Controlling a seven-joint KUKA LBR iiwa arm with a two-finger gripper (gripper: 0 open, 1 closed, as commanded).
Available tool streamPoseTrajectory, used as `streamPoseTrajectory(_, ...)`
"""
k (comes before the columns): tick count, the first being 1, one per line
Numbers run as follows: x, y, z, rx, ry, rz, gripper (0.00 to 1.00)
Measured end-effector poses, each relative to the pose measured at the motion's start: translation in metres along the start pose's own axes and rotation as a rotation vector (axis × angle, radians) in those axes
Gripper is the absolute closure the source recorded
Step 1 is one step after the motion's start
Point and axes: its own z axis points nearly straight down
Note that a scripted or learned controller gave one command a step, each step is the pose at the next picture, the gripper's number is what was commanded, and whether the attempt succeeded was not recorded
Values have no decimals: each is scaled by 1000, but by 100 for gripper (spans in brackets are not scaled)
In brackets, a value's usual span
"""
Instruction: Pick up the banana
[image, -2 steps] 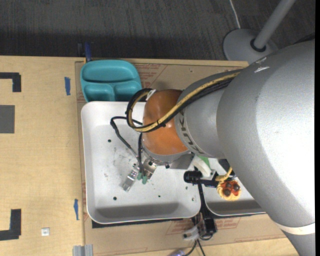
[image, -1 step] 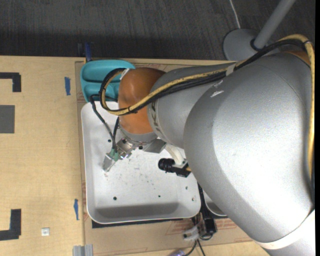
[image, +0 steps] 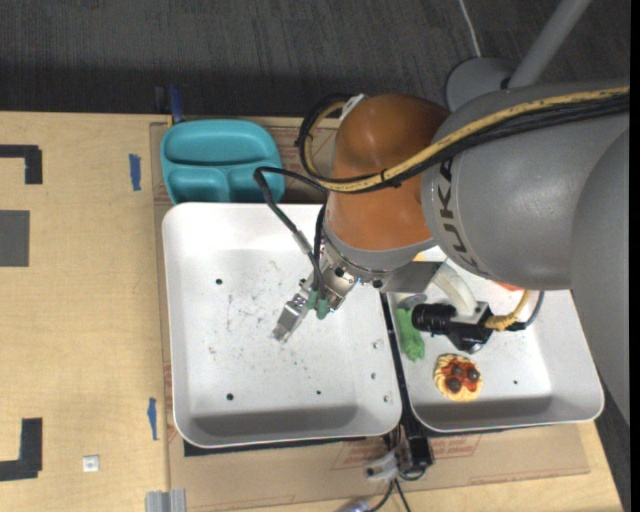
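My gripper (image: 296, 316) hangs over the middle of the left white bin (image: 210, 400), pointing down and to the left, with nothing visible at its tip. The bin floor beneath it is bare apart from scuff marks. The big grey and orange arm covers the far part of the right white bin (image: 560, 400), so whatever lies there is hidden.
In the right bin lie a green toy (image: 408, 337) by the left wall, a small round pizza-like toy (image: 457, 376) near the front, and an orange-red scrap (image: 510, 291) at the arm's edge. A teal divided tray (image: 220, 160) stands behind the left bin.
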Motion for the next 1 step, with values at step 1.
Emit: streamPoseTrajectory(1, 61, 2, 84, 2, 2, -95, 0)
